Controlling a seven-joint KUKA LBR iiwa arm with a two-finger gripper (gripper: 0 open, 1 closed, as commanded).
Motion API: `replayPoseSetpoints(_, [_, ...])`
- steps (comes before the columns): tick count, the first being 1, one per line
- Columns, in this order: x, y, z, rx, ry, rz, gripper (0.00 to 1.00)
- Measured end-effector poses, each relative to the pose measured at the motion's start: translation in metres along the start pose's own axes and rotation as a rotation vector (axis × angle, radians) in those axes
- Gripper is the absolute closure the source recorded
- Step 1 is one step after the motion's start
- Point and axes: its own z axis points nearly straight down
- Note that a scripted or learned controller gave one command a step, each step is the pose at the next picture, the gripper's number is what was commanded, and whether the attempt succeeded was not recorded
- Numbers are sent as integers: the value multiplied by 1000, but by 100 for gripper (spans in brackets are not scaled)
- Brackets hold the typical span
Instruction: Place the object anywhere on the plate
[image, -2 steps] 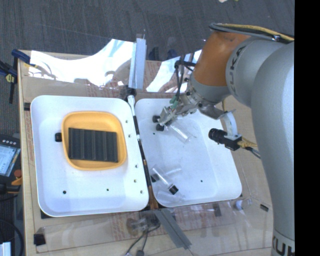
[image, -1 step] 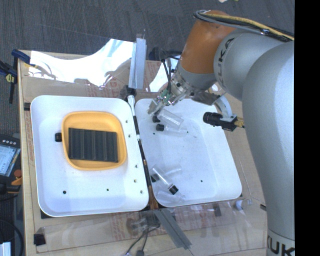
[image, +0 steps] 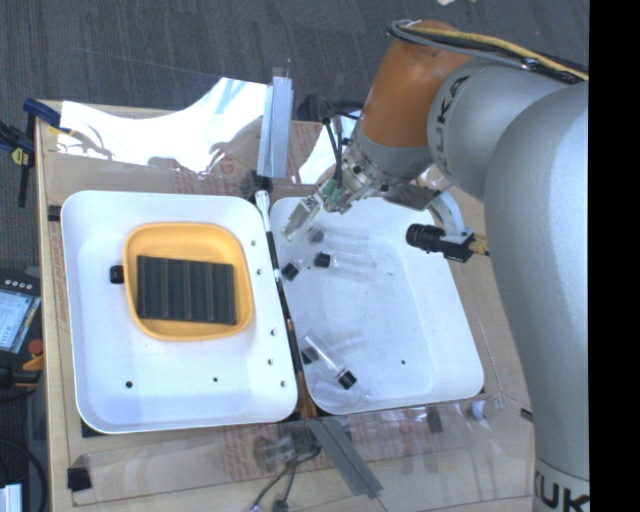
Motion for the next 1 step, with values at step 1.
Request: replayPoseSetpoints(1, [66, 50, 4, 0, 0, -287, 0])
